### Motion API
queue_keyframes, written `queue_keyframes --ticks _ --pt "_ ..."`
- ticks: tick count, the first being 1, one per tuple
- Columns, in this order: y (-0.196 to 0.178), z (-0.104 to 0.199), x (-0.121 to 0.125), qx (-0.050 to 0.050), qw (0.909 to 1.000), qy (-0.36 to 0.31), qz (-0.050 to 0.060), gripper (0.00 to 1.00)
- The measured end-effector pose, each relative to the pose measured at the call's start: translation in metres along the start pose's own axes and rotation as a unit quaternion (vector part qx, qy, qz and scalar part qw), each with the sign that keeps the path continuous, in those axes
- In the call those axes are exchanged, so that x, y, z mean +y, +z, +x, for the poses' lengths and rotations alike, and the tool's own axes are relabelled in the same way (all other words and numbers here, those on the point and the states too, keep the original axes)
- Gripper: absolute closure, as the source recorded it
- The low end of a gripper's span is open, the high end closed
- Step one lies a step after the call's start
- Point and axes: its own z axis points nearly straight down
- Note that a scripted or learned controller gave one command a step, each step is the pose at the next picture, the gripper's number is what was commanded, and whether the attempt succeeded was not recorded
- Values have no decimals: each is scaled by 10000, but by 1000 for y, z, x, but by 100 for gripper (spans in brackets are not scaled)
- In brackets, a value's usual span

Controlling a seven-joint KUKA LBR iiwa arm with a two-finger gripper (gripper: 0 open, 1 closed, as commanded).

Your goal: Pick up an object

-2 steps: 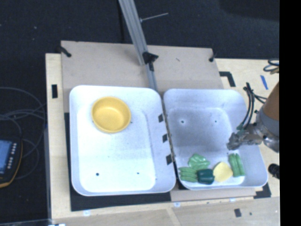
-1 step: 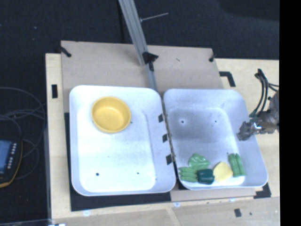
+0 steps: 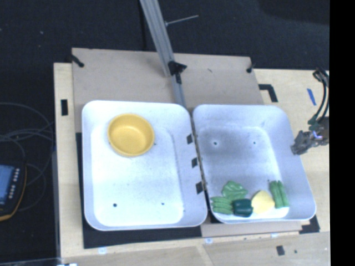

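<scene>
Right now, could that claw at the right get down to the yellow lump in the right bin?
Probably yes. The claw sits just past the bin's right rim, and nothing lies over the yellow lump. Green pieces crowd both its sides, which may hinder a clean grab.

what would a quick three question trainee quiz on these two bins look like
1. True or false: the yellow bowl sits in the right bin.
2. Which corner of the right bin holds the cluster of small items? A far left, B far right, C near
3. Fill in: the gripper is beside the right bin's ____ rim.

Key
1. False: it sits in the left bin, in its far part.
2. C: green pieces and a yellow piece lie together along the near wall.
3. Right: outside the bin, apart from the items.
</scene>
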Motion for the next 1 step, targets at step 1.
queue_keyframes --ticks 1 --pt "10 49 -6 11 10000 -17 21 100"
